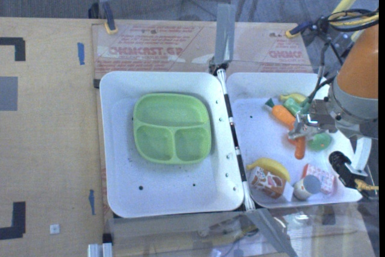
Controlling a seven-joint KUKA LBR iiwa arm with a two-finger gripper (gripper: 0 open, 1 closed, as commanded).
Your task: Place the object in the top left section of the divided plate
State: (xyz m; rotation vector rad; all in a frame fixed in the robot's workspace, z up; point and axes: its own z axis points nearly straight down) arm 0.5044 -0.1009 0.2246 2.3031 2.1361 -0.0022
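My hand [302, 129] hovers over the carrot [283, 115], well right of the green divided plate [172, 127]; grip unclear.

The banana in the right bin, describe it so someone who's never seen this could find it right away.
Look at the right bin, then along its near edge toward the wall shared with the left bin. The banana lies there, curved over a reddish-brown packet. It is the bin's one plain yellow crescent; the carrot farther back is orange.

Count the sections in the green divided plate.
3: the green plastic divided plate in the left white bin has one wide section across the top and two smaller sections side by side below.
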